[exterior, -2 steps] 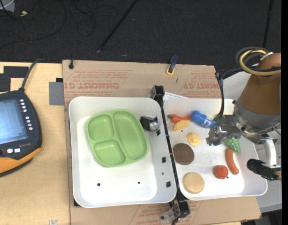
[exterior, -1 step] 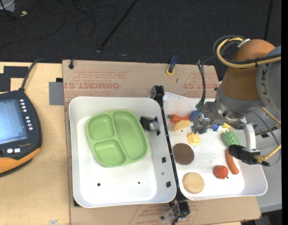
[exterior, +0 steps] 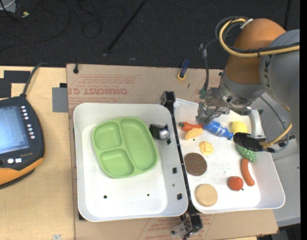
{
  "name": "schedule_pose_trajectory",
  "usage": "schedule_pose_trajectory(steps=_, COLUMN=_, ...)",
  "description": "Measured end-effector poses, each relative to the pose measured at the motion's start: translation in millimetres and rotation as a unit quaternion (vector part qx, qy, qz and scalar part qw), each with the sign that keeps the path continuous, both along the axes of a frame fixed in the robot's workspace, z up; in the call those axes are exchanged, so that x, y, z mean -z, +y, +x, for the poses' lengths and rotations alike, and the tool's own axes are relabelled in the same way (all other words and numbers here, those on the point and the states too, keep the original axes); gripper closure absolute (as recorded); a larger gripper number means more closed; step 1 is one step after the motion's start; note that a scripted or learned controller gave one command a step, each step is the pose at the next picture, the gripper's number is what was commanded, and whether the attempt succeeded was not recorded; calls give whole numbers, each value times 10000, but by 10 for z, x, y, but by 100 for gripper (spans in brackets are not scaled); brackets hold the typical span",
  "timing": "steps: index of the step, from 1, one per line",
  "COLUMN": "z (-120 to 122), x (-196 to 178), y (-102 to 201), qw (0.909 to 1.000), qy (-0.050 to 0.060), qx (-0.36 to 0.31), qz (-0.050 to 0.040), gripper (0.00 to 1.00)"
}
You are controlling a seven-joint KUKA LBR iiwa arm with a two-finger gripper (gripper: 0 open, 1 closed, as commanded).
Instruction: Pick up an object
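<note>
Just beneath the claw (exterior: 209, 115), at the far end of the right bin (exterior: 273, 196), a small blue bottle (exterior: 218, 129) is seen lying on its side, with an orange carrot-shaped toy (exterior: 192, 127) to the claw's left side in the view. Whether the claw is spread or closed cannot be told, since its tips are blurred against the clutter. The bottle is judged to be light, stiff and rather slick plastic, likely to roll, so it is best taken across its narrow body at mid-length. Nearer the camera than the claw, a brown disc (exterior: 196, 164) and a tan disc (exterior: 206, 194) are laid flat, and these are judged harder to pinch.
</note>
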State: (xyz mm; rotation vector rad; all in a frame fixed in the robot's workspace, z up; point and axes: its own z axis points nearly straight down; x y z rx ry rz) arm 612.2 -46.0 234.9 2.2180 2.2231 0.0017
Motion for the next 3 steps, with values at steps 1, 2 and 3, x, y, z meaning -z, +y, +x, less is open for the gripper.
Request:
schedule_pose_trajectory(steps=1, z=118, x=147, y=47, qw=10000, qy=21, qx=-4, qz=-2, gripper=100)
schedule_pose_trajectory(steps=2, z=48, x=85, y=64, qw=10000, qy=25, qx=7, qz=0, gripper=100)
schedule_pose_trajectory(steps=3, z=145, x=-26, y=76, qw=10000, qy=16, qx=15, qz=0, gripper=100)
